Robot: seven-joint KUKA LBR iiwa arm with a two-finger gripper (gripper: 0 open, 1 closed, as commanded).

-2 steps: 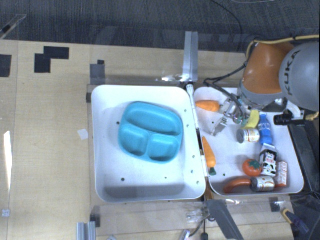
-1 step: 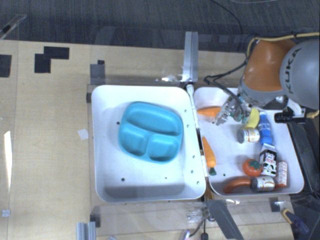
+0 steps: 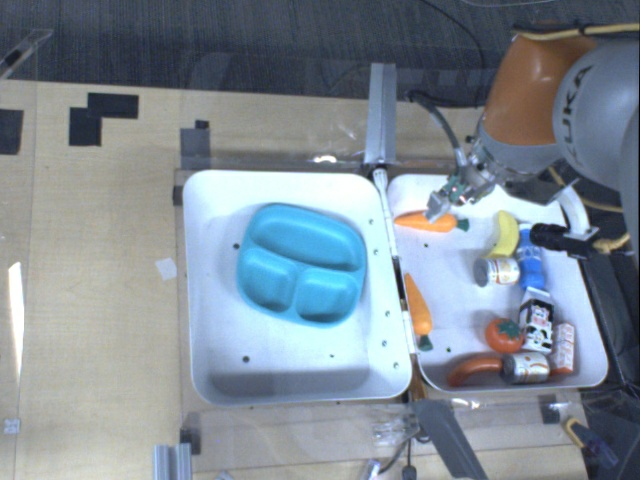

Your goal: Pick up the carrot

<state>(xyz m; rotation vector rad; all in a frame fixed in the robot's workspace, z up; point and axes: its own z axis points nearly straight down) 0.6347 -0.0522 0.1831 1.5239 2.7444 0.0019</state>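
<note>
An orange carrot [image 3: 425,223] with a green stem end lies across the far left corner of the right bin [image 3: 455,298]. A second carrot [image 3: 419,310] lies lengthwise along that bin's left wall, nearer the front. My gripper [image 3: 447,201] comes down from the right on the grey arm and its tip sits right over the far carrot's middle, at or just above its top. Nothing shows as lifted off the bin floor.
A yellow banana [image 3: 507,234], a small can [image 3: 497,271], a blue bottle [image 3: 531,270], a tomato [image 3: 504,335], a sausage [image 3: 472,369] and small packets crowd the right bin's right and front. The left bin [image 3: 215,353] holds a blue divided tray [image 3: 300,261].
</note>
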